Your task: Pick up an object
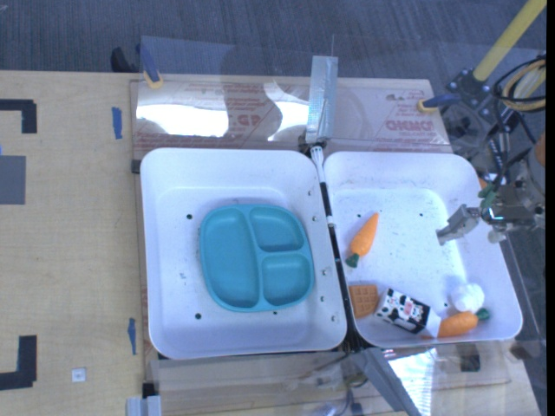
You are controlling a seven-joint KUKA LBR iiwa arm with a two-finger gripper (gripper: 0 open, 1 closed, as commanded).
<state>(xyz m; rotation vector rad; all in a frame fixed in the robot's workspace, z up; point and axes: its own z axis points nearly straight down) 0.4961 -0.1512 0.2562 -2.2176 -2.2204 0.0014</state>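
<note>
The gripper [457, 224], open and empty near the right bin's [395, 170] right edge, must next descend onto a carrot [363, 236].

Arm: one, entering from the right edge of the camera view, its wrist a dark cluster of brackets and looped cables at upper right. Gripper [457, 224]: grey, projecting leftward and slightly downward from the wrist, raised, nothing visible between its tips. Finger spacing cannot be made out at this size. Orange band: a small trace shows at the far right.
</note>
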